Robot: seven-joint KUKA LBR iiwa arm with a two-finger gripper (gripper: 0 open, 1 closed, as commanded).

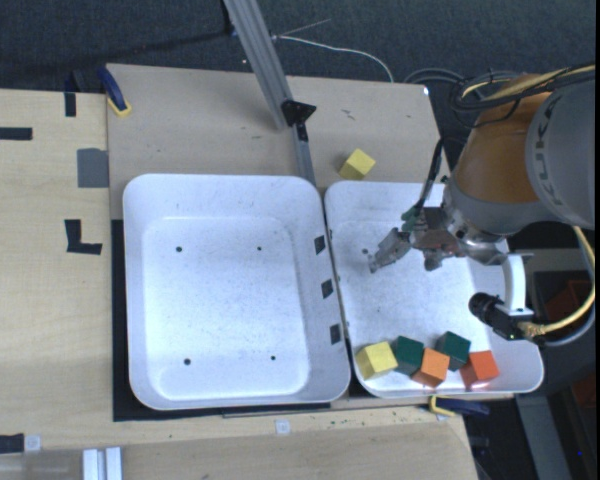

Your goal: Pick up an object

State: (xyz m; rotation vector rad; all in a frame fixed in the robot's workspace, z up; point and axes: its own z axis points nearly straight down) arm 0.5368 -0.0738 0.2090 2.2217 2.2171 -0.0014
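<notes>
Several small blocks lie along the front edge of the right bin (380,208): a yellow block (377,358), a dark green block (408,350), an orange block (433,366), a second green block (454,348) and a red-orange block (480,367). My gripper (408,258) hangs over the middle of the right bin, behind the blocks and well apart from them. It is open, and nothing sits between its fingers (383,254).
The left bin (140,268) adjoins the right one. Another yellow block (358,164) rests on the bench behind the right bin, outside it. A grey slanted bar (265,58) crosses the back of the bench. A blue clip (115,93) lies at the back left.
</notes>
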